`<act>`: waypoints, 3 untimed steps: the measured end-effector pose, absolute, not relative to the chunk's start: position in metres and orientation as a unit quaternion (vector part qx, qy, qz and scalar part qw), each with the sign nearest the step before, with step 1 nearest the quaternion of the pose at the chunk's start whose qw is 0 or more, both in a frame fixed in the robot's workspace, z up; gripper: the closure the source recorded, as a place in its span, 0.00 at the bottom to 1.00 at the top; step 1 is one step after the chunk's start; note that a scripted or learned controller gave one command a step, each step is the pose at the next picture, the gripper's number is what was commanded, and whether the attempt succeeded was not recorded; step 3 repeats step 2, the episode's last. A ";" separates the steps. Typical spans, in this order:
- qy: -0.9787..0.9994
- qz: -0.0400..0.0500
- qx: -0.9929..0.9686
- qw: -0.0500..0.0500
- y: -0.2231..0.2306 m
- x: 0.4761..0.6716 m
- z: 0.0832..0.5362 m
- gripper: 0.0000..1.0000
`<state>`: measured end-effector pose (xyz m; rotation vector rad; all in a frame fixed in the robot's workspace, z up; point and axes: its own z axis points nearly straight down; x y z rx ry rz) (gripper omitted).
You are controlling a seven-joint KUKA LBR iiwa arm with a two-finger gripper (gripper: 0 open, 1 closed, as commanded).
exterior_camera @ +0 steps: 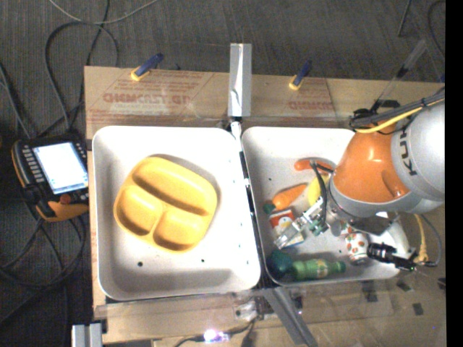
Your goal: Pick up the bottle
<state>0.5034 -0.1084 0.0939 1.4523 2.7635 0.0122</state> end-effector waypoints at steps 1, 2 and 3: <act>0.846 -0.001 0.533 -0.001 -0.063 0.518 0.183 0.00; 0.860 0.000 0.510 0.000 -0.076 0.591 0.183 0.00; 0.860 0.000 0.510 0.000 -0.076 0.591 0.183 0.00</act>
